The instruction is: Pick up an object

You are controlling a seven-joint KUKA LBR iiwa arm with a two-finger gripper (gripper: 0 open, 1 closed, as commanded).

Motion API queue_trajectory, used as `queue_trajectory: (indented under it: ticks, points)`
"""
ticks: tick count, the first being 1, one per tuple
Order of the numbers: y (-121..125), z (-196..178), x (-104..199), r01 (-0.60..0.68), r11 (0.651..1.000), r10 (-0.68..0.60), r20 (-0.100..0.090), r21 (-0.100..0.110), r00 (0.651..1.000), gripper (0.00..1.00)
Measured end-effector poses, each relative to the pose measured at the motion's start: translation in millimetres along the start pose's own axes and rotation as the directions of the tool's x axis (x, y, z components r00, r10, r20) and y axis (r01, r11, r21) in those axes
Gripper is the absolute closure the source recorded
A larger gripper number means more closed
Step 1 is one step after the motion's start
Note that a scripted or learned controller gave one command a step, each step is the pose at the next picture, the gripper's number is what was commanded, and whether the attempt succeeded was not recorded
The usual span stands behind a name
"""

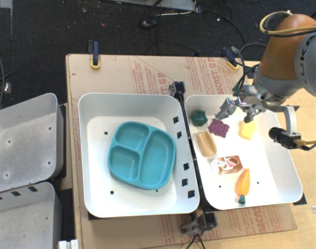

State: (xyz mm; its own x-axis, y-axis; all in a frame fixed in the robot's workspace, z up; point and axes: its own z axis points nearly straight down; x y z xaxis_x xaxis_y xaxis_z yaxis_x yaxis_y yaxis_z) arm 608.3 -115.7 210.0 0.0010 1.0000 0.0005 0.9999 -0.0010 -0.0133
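Purple object (218,127), upper middle of the right bin (282,183), lies just beside the claw (240,109), seemingly spread and empty above it: approach step, calling next for descent and closure.

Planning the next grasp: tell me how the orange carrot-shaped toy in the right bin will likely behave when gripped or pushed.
The carrot looks tapered and rounded, so it may slip toward its thin end in a pinch. Lying on its side on the right bin floor, it would probably roll or pivot if pushed. It looks like a light, stiff plastic toy, unlikely to flop.
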Motion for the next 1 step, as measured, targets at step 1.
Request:
queue_trajectory:
  ticks: [1]
  points:
    - [2.0,-8.5,0.3,0.002,1.000,-0.002,0.001,-0.013,1.000,0.00]
